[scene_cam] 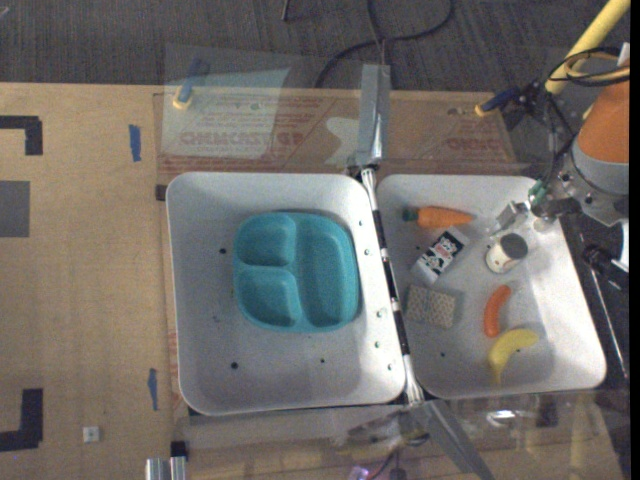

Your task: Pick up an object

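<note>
Two bins, one tray

Two white bins of smooth, slightly shiny plastic. Teal tray of matt plastic near the left bin's middle. Brown bench like dull cardboard or wood. Yellow banana and orange carrot smooth like plastic toys. Speckled sponge, rough-looking. Clear shiny sheets along the bins' far edge.

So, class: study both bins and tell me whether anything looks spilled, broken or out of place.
Nothing stands out. The teal divided plate lies flat in the left bin; the carrot, banana and other small items lie loose and apart in the right bin.
</note>
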